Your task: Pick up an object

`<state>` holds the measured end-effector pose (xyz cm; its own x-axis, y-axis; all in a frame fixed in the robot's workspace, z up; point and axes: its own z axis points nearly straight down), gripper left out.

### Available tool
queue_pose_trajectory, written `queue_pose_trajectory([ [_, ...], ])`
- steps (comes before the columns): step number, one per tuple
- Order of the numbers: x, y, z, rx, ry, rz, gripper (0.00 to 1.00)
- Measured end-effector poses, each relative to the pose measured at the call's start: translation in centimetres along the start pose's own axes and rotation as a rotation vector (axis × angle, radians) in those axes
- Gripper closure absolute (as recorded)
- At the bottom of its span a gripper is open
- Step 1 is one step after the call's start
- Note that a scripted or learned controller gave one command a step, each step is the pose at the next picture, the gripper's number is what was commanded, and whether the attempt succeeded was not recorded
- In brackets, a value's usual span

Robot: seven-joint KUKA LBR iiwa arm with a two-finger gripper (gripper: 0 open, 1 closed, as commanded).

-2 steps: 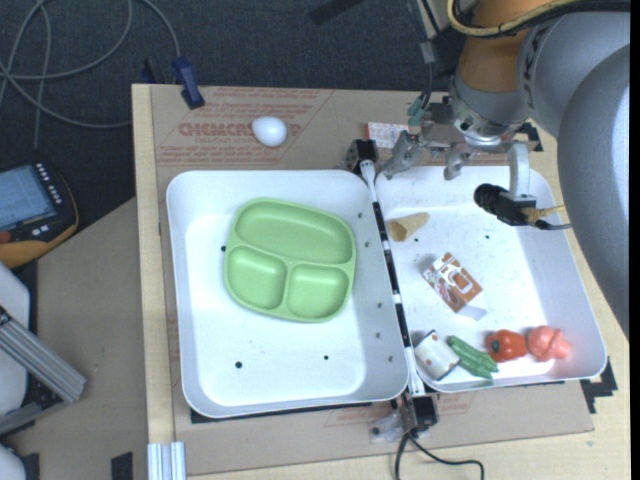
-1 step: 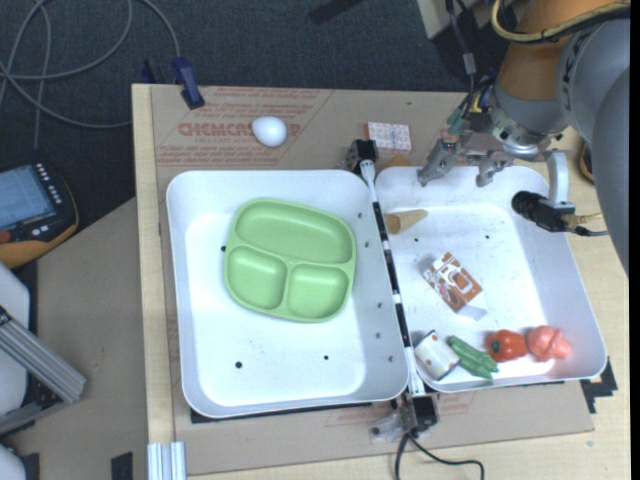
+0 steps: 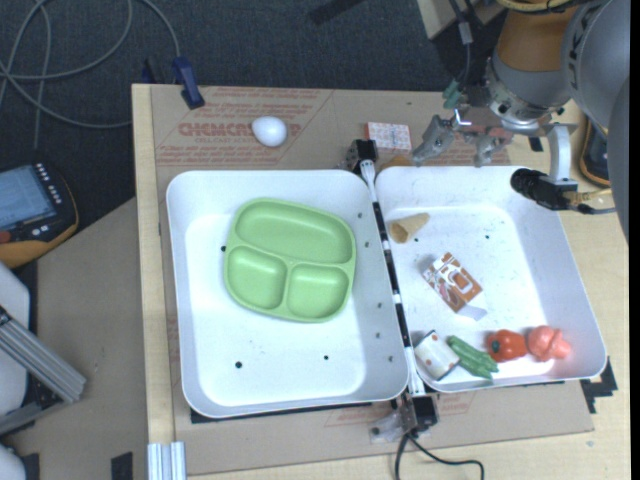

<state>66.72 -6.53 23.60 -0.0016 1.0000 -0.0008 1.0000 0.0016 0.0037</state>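
The right bin [image 3: 560, 258] holds a tan cone-shaped piece [image 3: 408, 228], a brown and white snack packet [image 3: 452, 281], a small white cup [image 3: 432, 353], a green bean pod [image 3: 472, 356], a red tomato [image 3: 507, 344] and a pink fruit [image 3: 547, 342]. My gripper [image 3: 461, 144] hangs over the far rim of that bin, well back from all of them. Its fingers are spread open and nothing sits between them.
A green divided plate [image 3: 290, 260] lies in the left bin [image 3: 200, 298]. Behind the bins on the board are a white egg-shaped object [image 3: 268, 130], a small patterned square [image 3: 388, 135] and a blue clamp [image 3: 187, 83]. A black fitting [image 3: 540, 186] sticks out over the right bin's far corner.
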Motion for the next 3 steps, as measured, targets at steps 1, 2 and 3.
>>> queue_pose_trajectory([
  [1,1.0,-5.7,5.2,0.005,0.001,0.001,0.00],
  [2,-4.2,-9.3,11.3,0.006,0.000,0.003,0.00],
  [3,-4.7,-11.3,15.1,0.005,0.002,0.002,0.00],
])
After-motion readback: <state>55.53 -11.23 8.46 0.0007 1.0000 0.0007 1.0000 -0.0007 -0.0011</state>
